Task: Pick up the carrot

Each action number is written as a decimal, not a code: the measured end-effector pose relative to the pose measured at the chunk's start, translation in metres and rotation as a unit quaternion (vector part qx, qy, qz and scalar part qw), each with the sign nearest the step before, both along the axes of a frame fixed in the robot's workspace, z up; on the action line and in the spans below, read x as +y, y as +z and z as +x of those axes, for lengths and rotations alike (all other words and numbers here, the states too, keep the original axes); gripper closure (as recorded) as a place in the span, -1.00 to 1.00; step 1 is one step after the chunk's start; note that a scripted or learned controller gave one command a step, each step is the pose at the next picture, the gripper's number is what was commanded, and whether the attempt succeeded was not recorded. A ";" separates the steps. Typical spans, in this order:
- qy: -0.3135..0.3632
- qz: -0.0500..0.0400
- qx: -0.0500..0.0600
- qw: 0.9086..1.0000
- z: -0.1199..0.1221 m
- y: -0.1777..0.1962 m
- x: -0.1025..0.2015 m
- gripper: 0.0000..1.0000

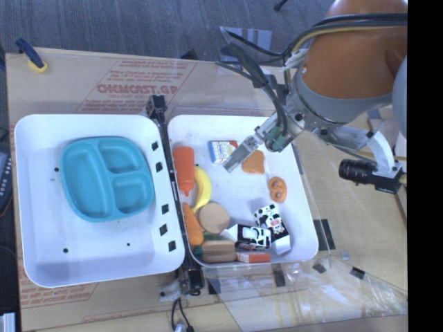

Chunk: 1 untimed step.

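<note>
Camera view: gripper [237, 159], jaw state indeterminate, hung over right bin; carrot [193, 225] lay at seven o'clock, long axis roughly twelve-to-six.

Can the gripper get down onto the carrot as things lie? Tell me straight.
Probably, but it's tight. The carrot lies uncovered from above, yet it is crowded between the bin wall, the banana and a round tan piece. The gripper hangs above, further back.

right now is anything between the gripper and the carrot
Nothing rises between them, but the carrot is hemmed in. It lies along the right bin's left wall, with the banana just above it and the round tan piece pressed at its right. The gripper hovers further up, near the small box.
</note>
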State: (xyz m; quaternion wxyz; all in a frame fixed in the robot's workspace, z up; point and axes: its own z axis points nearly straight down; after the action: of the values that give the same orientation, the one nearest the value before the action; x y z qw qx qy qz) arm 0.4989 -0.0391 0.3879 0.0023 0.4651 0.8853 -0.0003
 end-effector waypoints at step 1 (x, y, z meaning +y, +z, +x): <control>0.089 0.001 0.004 0.996 0.023 -0.045 0.005 -1.00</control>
State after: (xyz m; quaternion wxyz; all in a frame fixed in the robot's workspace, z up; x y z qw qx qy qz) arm 0.5215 -0.0345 0.3428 -0.0019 0.3844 0.9231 -0.0006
